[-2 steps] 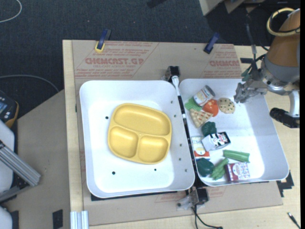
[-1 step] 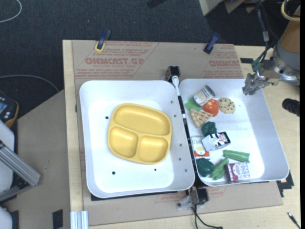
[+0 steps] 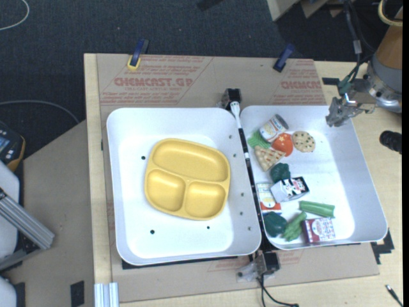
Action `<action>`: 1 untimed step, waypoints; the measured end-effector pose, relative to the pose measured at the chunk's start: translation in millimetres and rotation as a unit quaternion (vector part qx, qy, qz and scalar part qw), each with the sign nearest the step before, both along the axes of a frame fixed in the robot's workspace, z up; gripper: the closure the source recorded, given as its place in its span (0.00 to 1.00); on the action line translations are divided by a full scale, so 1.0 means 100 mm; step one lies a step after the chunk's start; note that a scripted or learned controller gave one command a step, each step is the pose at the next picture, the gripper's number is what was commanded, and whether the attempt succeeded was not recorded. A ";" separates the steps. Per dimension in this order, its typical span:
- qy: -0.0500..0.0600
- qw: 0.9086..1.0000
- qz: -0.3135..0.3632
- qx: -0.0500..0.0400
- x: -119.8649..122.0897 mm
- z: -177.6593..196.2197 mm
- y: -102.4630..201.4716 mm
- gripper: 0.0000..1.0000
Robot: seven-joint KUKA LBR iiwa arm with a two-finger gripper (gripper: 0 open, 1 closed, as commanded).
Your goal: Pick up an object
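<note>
Closest to my camera, at the six o'clock end of the right white bin (image 3: 358,171), I see a small red carton (image 3: 319,229) beside a green vegetable toy (image 3: 294,226) and a dark green leafy piece (image 3: 275,222). Toward twelve o'clock from those lie a green bean-like stick (image 3: 316,208), a black-and-white milk carton (image 3: 290,188), a small white-and-red packet (image 3: 267,198) and another dark green leafy piece (image 3: 280,171). Farther up I make out a waffle wedge (image 3: 266,156) touching a red tomato-like ball (image 3: 283,144), a round speckled cookie (image 3: 303,141) at its three o'clock, and a tilted tin can (image 3: 273,127) at the top. My gripper (image 3: 337,116) sits at the bin's two o'clock corner, over the rim, well apart from the toys; I cannot tell how it is set. Over at nine o'clock, the left white bin (image 3: 124,171) bears a yellow three-compartment plastic plate (image 3: 187,178).
</note>
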State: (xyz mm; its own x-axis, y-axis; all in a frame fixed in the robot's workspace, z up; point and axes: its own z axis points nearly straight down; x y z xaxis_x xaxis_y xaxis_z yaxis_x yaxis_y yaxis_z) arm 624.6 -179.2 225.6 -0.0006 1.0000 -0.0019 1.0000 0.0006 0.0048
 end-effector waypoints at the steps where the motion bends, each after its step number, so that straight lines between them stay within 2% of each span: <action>1: 0.001 1.000 0.002 0.000 0.23 -0.09 0.51 1.00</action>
State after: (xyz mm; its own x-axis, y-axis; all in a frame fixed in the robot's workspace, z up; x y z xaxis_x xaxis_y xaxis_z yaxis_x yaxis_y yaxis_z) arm 647.9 -127.8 216.5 -0.0055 1.0000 -0.0016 1.0000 0.0055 0.0037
